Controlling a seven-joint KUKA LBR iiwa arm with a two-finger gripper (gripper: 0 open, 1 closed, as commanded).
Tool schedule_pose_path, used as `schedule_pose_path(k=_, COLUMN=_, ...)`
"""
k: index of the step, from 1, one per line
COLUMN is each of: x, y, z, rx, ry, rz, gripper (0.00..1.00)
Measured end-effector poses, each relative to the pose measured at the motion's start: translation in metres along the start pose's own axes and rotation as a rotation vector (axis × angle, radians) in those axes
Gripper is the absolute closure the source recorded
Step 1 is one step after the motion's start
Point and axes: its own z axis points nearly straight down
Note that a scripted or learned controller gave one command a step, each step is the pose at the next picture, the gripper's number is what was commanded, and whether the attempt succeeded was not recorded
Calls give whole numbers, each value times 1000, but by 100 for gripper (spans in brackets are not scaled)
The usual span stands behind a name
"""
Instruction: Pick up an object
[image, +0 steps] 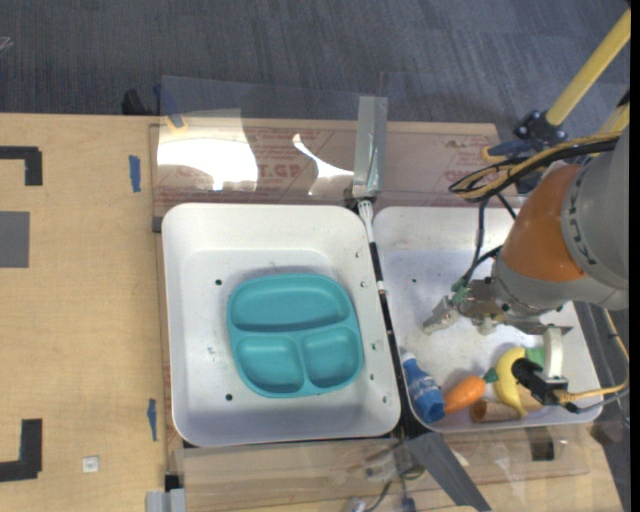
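Observation:
My gripper (447, 314) is low over the middle of the right bin (420, 250), hanging from the grey arm with its orange band (540, 240). Nothing shows in its grasp. Below and to its right, several small objects crowd the bin's front corner: a yellow banana (511, 377), an orange carrot (464, 393), a blue tube (424, 393), a brown cork-like piece (487, 410) and a green and white item (543, 356). The nearest of them lies a short way from the gripper, apart from it.
The left bin (190, 250) holds a teal divided plate (294, 334). A raised divider (378, 300) separates the two bins. Yellow and black cables (500, 170) hang behind the arm at the back right.

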Motion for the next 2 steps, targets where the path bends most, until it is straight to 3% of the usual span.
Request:
schedule_pose_path(k=1, x=1, y=-50, z=-1, rx=-1, ry=1, rz=-102, gripper=0)
schedule_pose_path(k=2, x=-5, y=-58, z=-5, rx=8, ry=3, rz=-153, gripper=0)
